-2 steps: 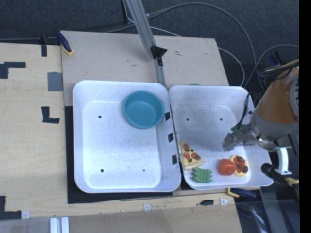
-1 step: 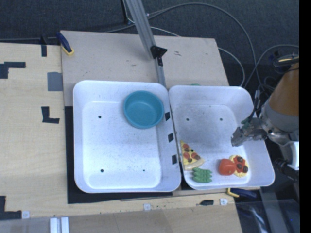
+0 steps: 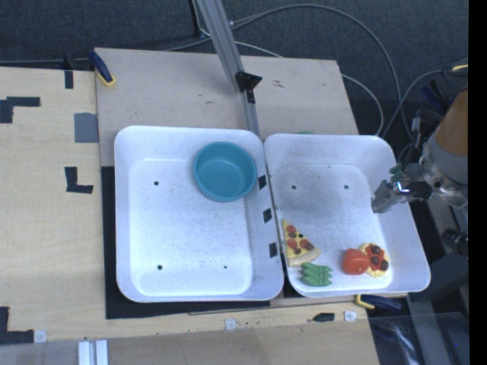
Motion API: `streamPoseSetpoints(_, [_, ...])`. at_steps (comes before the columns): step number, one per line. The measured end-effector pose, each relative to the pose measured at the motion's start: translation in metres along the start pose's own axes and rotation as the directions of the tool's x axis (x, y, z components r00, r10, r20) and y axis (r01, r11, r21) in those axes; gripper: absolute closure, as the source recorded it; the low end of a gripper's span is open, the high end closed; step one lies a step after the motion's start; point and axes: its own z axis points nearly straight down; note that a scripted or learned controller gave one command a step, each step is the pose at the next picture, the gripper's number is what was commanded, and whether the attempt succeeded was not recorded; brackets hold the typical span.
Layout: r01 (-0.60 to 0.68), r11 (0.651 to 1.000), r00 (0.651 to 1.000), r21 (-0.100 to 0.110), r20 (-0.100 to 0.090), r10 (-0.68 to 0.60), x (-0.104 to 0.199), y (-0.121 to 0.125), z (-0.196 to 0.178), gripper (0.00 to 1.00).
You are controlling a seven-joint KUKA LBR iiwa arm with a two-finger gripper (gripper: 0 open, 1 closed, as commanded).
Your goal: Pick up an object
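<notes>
Presumably staged for a descent, gripper (image 3: 383,198) hovers at right bin (image 3: 335,147) right rim, grip state indeterminate; candidate toys cluster at near edge: pizza slice (image 3: 297,243), green piece (image 3: 316,274), tomato (image 3: 354,261); blue bowl (image 3: 224,171) in left bin (image 3: 152,242).

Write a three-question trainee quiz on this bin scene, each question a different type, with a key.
1. True or false: the blue bowl sits in the left bin.
2. Multiple choice: the pizza slice lies in the right bin at its A) far right corner B) near left corner C) centre.
3. Fill in: the green toy lies just nearer the camera than the ____.

The gripper is at the right bin's right rim, apart from the red toy.

Key: 1 true; 2 B; 3 pizza slice.
</notes>
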Motion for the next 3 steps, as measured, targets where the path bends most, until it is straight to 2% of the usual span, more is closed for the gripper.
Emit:
streamPoseSetpoints(1, [0.000,1.000,1.000,-0.001,0.000,0.000,0.000,0.001,-0.043,1.00])
streamPoseSetpoints(2, [0.003,1.000,1.000,0.004,-0.001,-0.003,0.052,-0.002,-0.035,1.00])
streamPoseSetpoints(3, [0.004,1.000,1.000,0.004,-0.001,-0.004,0.114,0.009,-0.027,1.00])
